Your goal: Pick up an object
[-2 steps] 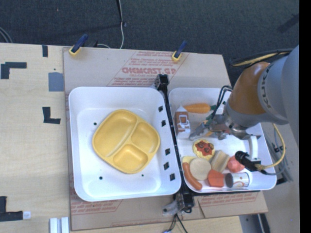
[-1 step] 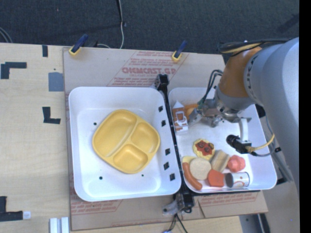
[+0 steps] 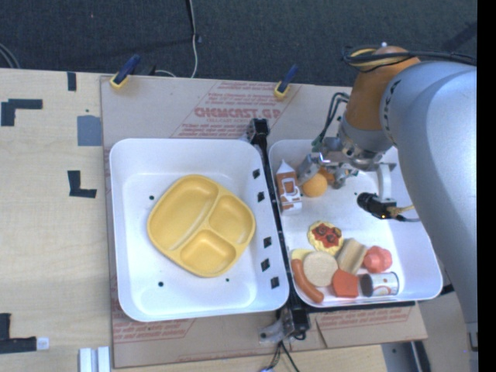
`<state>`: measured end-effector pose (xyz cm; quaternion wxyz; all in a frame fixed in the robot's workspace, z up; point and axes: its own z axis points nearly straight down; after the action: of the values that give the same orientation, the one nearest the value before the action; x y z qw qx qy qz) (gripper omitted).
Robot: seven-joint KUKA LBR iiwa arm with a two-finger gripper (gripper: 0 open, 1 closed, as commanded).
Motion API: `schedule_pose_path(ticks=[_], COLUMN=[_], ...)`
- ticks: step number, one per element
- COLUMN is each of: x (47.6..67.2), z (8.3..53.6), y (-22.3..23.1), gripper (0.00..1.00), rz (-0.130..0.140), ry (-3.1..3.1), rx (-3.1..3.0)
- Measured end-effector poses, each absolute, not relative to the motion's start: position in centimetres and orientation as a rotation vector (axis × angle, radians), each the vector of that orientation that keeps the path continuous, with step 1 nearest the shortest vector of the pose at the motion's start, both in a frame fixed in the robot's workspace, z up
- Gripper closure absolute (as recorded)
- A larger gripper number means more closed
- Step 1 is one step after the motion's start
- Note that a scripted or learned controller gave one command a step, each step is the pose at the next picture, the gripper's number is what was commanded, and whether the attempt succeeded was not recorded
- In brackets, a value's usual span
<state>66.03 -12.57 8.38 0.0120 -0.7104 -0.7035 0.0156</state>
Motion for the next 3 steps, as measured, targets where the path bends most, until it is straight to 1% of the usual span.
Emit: schedule_pose_path(ticks=[2,3], x=[66.06,66.02], z=[8.18,8.28], y=[-13.37,-12.95], gripper=[0.00,0.00], rz=[0.036,0.046], ry=[-2.186,-2.192], rx=[-2.205,-2.214])
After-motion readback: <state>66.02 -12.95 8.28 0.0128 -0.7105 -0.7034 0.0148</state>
